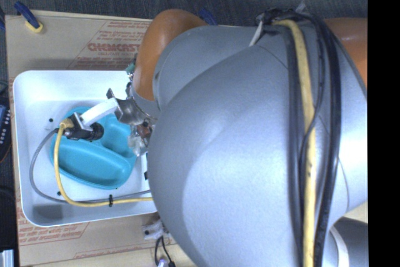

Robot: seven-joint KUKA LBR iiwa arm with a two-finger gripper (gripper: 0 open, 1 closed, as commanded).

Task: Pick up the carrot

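Observation:
My gripper (136, 128) hangs low over the right part of the left white bin (25, 134), just right of a large blue plastic piece (100, 156) that lies in the bin's middle. The grey arm (250, 153) with its orange band (159, 40) covers most of the view. It hides the right bin and the left bin's right side, along with whatever lies under it.
The bins rest on a brown cardboard sheet (94, 40) with a blue clamp (28, 15) at its far left corner. Dark floor lies beyond the bench at the top.

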